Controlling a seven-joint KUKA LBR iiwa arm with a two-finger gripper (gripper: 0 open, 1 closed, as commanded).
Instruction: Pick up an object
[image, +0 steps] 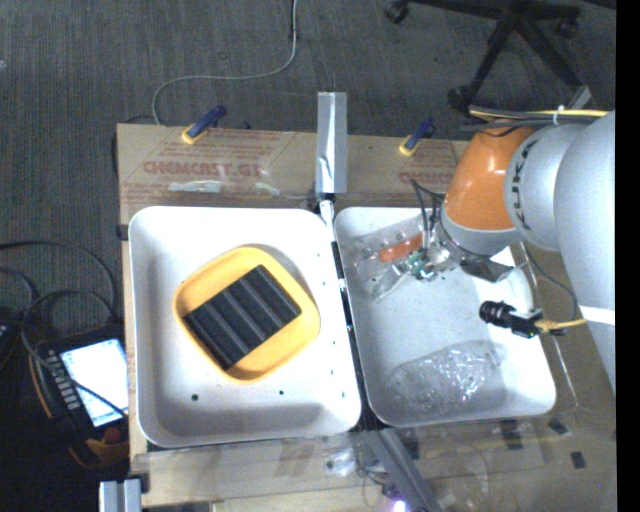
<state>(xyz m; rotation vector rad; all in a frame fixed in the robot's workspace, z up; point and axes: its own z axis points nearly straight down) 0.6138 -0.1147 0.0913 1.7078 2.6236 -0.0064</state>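
Nearest to you, at the front of the right bin (540, 395), lies a crumpled clear bag (445, 372). Its long axis runs across the bin from left to right, with the right end a little farther back.

In the left bin (150, 300) you have a yellow pad (250, 312) with a black ridged face, lying flat near the bin's middle and well apart from everything else. It sits at a slant: its long axis runs from near-left to far-right, and the black ridges seem to follow the same line.

Farther back, in the far left part of the right bin, is a clear packet (380, 258) with an orange bit and a green bit showing at its right end. It lies close to the wall between the two bins, and its long axis runs roughly across the bin, with the coloured end pointing at the arm.

The gripper (428, 262) is down at that coloured end, touching the packet or just beside it. The wrist and its orange band (485, 190) hang over it, so you cannot tell whether the tool is spread or pressed together, nor whether it has hold of the packet. The grey arm (575, 200) comes in over the bin's far right corner.

Beyond the bins you see a cardboard sheet (220, 165), two blue-and-yellow clamps (203, 123) (418, 133) and an upright metal post (331, 140) between them.
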